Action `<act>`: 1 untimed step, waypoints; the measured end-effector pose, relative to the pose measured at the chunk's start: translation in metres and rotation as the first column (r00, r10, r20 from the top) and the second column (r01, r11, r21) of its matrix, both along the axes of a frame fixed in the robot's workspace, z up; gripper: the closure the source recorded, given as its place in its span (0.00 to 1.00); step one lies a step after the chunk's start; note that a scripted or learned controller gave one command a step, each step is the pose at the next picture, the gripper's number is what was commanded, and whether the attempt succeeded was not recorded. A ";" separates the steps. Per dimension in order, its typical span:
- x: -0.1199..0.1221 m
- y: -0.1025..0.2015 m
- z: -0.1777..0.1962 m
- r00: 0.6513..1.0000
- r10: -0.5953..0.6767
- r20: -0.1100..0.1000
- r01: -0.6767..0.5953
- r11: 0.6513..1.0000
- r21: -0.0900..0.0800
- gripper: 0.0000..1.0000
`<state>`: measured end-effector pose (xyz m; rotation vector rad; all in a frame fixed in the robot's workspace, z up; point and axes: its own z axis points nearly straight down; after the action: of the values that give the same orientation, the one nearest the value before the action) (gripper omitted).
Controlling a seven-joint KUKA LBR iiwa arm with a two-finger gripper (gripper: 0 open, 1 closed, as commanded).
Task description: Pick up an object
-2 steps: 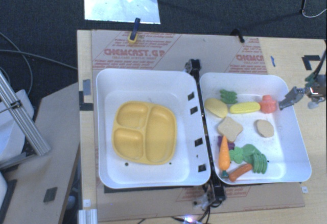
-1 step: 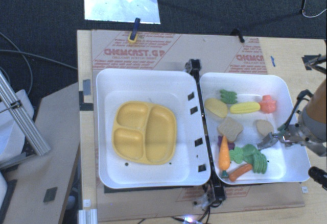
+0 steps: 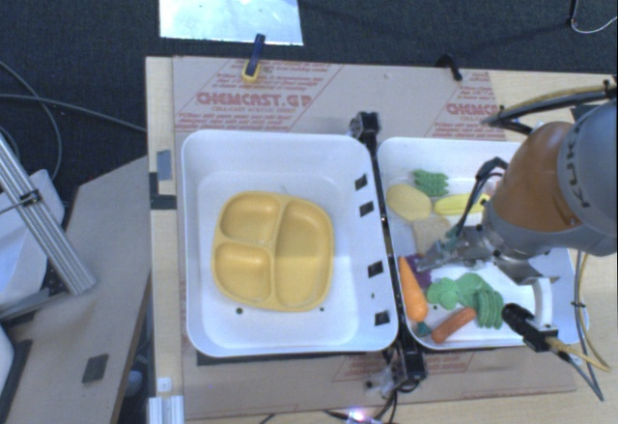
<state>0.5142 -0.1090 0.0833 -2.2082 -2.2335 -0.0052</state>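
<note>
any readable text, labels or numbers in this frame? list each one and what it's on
"CHEMCAST GP" in red, on the brown protective sheet behind the left bin.
"CHEMCAST" in red, again on that sheet behind the right bin, partly cut off by the arm; the rest cannot be read.
Fainter red print runs slantwise over the same sheet, too blurred to read.
Nothing readable on the bins, the yellow divided plate or the toy food.

Toy vegetables [image 3: 454, 292] in right bin [image 3: 391, 156]
</note>
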 end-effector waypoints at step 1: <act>0.047 -0.038 0.035 1.000 -0.007 0.006 0.007 1.000 -0.007 0.00</act>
<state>0.5610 -0.1468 0.1182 -2.2221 -2.2320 -0.0043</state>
